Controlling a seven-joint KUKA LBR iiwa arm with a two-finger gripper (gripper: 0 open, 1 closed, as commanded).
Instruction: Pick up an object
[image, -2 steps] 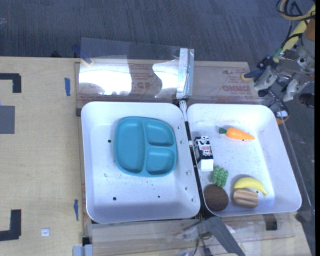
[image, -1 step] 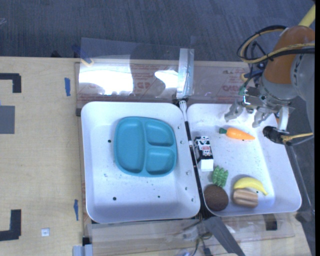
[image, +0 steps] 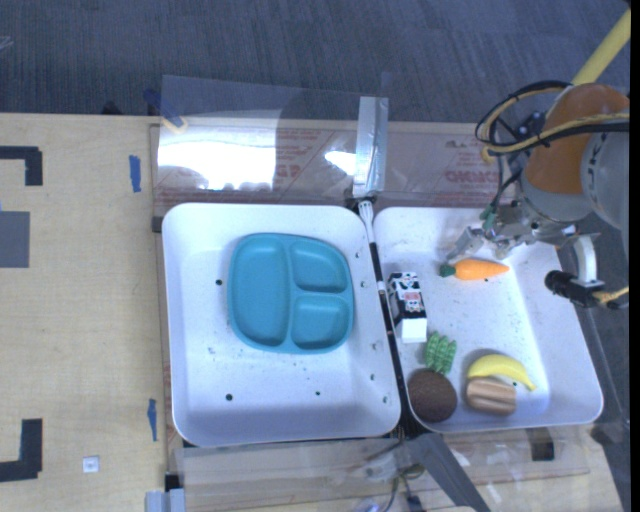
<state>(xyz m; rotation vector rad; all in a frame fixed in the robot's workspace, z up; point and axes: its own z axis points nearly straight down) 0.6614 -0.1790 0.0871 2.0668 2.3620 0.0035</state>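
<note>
The right bin (image: 560, 400) holds an orange carrot (image: 480, 268) with a green tip, lying near its far side. My gripper (image: 482, 240) hovers just behind and above the carrot, at the end of the grey arm with its orange band (image: 565, 150). Nothing is visibly held. Along the bin's left wall stands a small black-and-white carton (image: 406, 294) with a white block (image: 413, 328) beside it. Toward the front lie a green leafy piece (image: 439, 352), a brown round fruit (image: 432, 394), a yellow banana (image: 500, 370) and a tan bun (image: 490, 397).
The left bin (image: 190, 400) holds a blue divided plate (image: 290, 292). A clear plastic sheet (image: 260, 150) and a metal bracket (image: 370, 145) stand behind the bins. Cables (image: 515, 115) loop over the arm at the right.
</note>
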